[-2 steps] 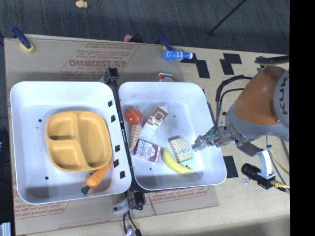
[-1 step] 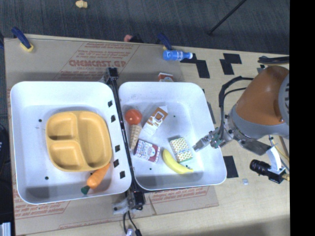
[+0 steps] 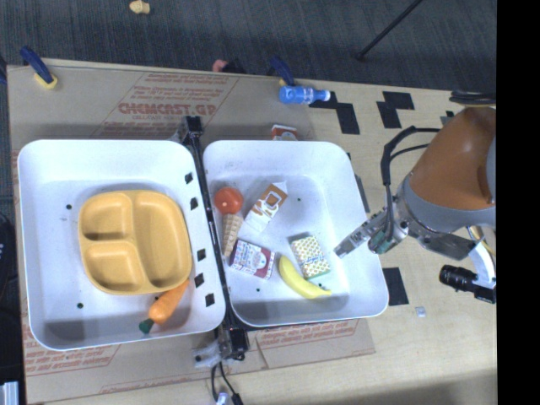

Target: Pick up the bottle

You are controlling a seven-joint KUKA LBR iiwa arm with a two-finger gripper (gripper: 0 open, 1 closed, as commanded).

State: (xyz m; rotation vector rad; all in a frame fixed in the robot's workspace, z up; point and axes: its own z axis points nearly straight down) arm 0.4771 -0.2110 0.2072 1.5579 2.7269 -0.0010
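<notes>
- The bottle, blue with a clear end, lies on its side on the bench beyond the far rim of the right bin, outside both bins. Judged position: it is not among the binned items, so a reach into either bin would miss it.
- The gripper sits low over the right rim of the right bin, near its near-right corner, well apart from the bottle. Nothing shows between its fingers; whether they are spread or pressed together cannot be told from this slant.
- The arm enters from the right; the approach to the bottle has not yet begun, by my reading.
- Right bin contents: a tomato, an ice-cream cone, a small carton, a printed packet, a patterned box and a banana, loosely scattered, several touching.
- Left bin: a yellow divided plate lies flat; a carrot rests at its near edge.
- Writing: red print on the cardboard underlay reads roughly "CHEMCAST GP"; smaller lines illegible. Labels on carton, packet and box are too small to read.
- A black clip sits at the far end of the seam between the bins, apparently holding them together.
</notes>
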